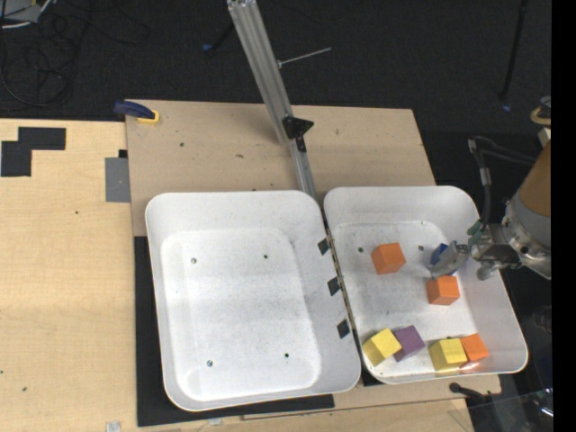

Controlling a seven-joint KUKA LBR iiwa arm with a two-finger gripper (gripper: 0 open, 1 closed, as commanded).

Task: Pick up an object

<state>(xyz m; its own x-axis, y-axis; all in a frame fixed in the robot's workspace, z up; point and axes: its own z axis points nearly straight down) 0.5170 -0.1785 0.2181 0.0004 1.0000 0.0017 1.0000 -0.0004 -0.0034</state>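
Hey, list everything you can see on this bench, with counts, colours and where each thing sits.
White bins: 2, side by side; left bin, right bin.
Orange blocks: 3, right bin; one upper middle, one centre right, one at the near right corner.
Yellow blocks: 2, right bin, near edge.
Purple block: 1, touching the left yellow one.
Blue object: 1, small, by the end effector.
Metal rail: 1, grey, slanting behind the bins.
Arm: end effector over the right bin's right side.
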